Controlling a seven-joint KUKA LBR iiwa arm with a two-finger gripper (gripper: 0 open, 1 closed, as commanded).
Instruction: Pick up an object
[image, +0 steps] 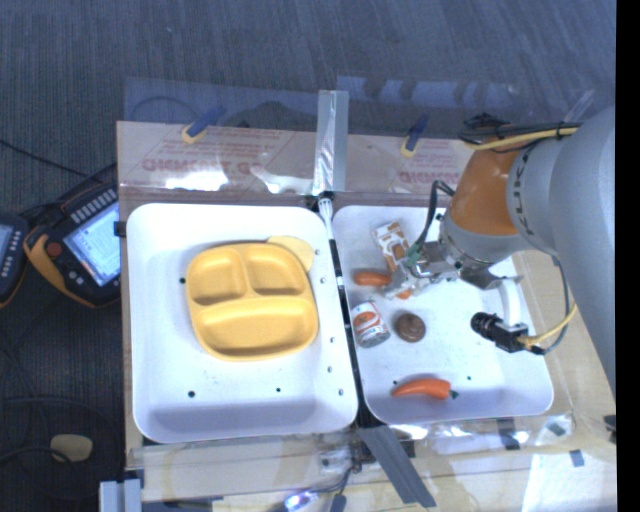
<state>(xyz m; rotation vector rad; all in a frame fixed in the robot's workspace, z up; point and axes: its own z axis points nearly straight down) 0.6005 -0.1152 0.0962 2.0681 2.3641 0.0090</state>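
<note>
My gripper is low in the right bin, near its upper left part. It hangs just right of a small orange sausage-like piece and just below a white and orange packet. A small orange bit lies right under it. A small can lies on its side by the bin's left wall, with a brown round piece beside it. An orange carrot rests near the front wall.
The left bin bears a yellow divided tray. The grey arm with its orange band crosses the right bin's upper right part. A black cable fitting hangs over the bin's right side.
</note>
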